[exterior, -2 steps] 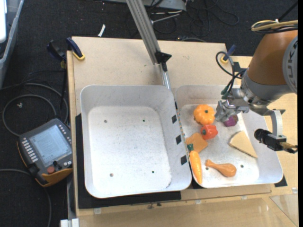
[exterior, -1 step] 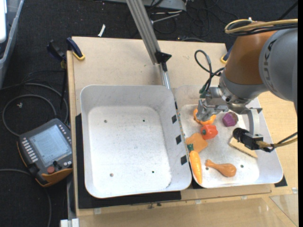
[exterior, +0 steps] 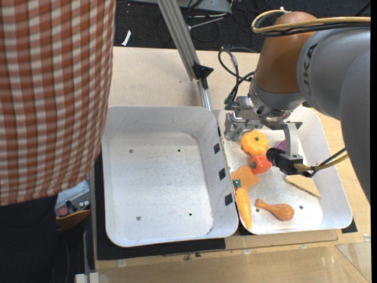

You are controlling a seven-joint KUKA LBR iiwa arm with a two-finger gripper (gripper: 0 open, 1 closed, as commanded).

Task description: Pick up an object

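Arm (exterior: 318, 58) over right bin (exterior: 333, 199); gripper (exterior: 259, 122) above pumpkin (exterior: 254, 141). Nearby: pepper (exterior: 260, 164), carrot (exterior: 243, 206), drumstick (exterior: 275, 209). Checked cloth (exterior: 53, 81) left.

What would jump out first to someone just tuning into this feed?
The big grey arm with its orange band, reaching in from the right over the right bin. Under it sits bright toy food: a yellow pepper, a carrot by the divider, a drumstick. A red-checked cloth covers the left.
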